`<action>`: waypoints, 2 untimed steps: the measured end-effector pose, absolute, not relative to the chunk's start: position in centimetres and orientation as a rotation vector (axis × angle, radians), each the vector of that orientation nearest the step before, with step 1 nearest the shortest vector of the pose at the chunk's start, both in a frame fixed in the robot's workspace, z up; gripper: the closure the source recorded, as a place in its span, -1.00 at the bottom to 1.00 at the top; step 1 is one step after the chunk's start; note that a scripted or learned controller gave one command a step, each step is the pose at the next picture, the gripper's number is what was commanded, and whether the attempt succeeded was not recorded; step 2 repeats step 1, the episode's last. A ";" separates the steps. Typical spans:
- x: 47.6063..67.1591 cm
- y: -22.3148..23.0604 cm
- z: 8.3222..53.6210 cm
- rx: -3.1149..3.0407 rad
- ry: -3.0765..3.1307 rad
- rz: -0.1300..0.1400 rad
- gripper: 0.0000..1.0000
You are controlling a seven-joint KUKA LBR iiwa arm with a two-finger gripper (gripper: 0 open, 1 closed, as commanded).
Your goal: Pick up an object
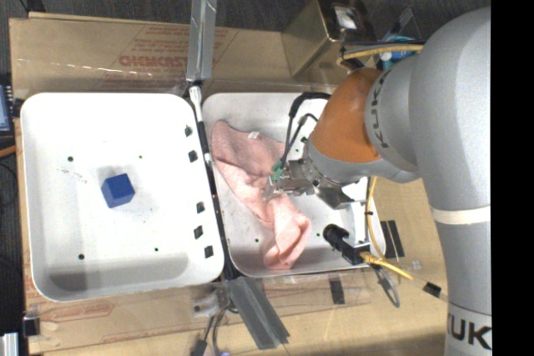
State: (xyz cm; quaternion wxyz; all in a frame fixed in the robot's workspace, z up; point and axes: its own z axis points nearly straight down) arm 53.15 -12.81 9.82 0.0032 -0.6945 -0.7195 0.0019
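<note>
A crumpled pink cloth (250, 171) lies in the right bin (250, 108), stretching from its upper left down to its lower middle. My gripper (281, 182) is down in this bin, right on the cloth's middle part, with the wrist and orange band above it to the right. A blue cube (118, 189) sits alone in the left bin (50, 137), far from the gripper.
A divider with black clips (200, 196) runs between the two bins. The grey arm (442, 121) covers the right bin's right side. A brown box (325, 33) stands behind the right bin. Cables and a black part (338, 239) hang by the bin's lower right.
</note>
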 end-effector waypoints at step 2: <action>55.8 -7.0 26.7 -2.048 -2.378 0.005 1.00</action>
